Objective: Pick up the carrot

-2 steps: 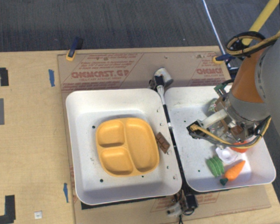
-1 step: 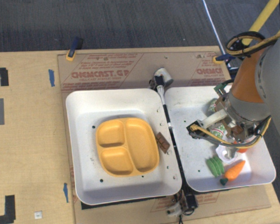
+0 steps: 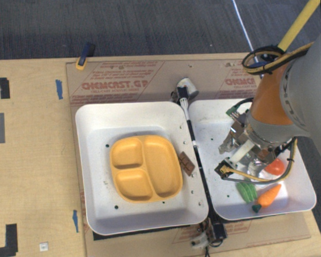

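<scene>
Near front corner of right bin (image 3: 298,201): carrot (image 3: 268,196), orange, short and tapered, green stub at its lower-left end, lying flat and slantwise on the white floor, just short of the front wall. Judged a toy piece: light, rigid, smooth-skinned, likely to skid or roll under a glancing touch; not fragile. Best hold judged across the thick orange middle, fingers set square to the long axis, clear of the narrow green end. Just beside, up and to the left: green vegetable-shaped piece (image 3: 246,190), close enough to be nudged or caught by a finger; whether touching the carrot cannot be told. Just above: red-orange rounded piece (image 3: 275,167), partly under the tool. Over these, near the carrot but apart from it: gripper (image 3: 247,159), hung with wires and a yellow cable; state of grip not determinable from this view, nothing seen held. Behind it: grey arm with orange band (image 3: 269,101), entering from the right and covering much of the bin's far side. Obstacles judged: the two neighbouring pieces, the front wall close behind the carrot, little room for a finger on that side. Further out: left bin (image 3: 89,156), holding yellow divided plate (image 3: 146,166) and small brown piece (image 3: 186,162) at the plate's right edge; well apart from the carrot, no hindrance. Between the bins: black brush-like tool (image 3: 187,105).
</scene>
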You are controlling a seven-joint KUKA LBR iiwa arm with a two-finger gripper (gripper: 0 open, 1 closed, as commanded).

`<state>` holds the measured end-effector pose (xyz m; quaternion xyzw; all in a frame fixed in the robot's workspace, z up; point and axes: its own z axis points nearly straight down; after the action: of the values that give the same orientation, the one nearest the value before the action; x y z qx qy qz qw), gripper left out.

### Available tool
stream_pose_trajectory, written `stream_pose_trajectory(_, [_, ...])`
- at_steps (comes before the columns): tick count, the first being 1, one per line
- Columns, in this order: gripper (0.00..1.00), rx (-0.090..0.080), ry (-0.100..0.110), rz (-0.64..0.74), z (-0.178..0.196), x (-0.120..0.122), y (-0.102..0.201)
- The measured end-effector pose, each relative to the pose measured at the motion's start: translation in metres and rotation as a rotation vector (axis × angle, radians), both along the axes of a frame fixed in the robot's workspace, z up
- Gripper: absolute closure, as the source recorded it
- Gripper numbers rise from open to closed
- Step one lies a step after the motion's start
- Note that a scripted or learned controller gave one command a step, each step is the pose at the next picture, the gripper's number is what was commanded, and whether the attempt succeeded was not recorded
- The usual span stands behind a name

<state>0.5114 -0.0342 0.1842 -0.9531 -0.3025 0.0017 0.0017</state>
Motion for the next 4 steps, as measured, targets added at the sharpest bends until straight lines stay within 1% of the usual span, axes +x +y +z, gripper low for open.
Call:
stream_pose_trajectory(1, [0.0,0.0,0.0,0.0,0.0,0.0,0.0])
stream_pose_trajectory(2, [1.0,0.0,0.0,0.001,0.01,0.0,0.0])
stream_pose_trajectory(3, [1.0,-0.003,-0.003,-0.33,0.024,-0.016,0.001])
stream_pose_trajectory(4, [0.0,-0.002,-0.002,-0.33,0.024,-0.017,0.001])
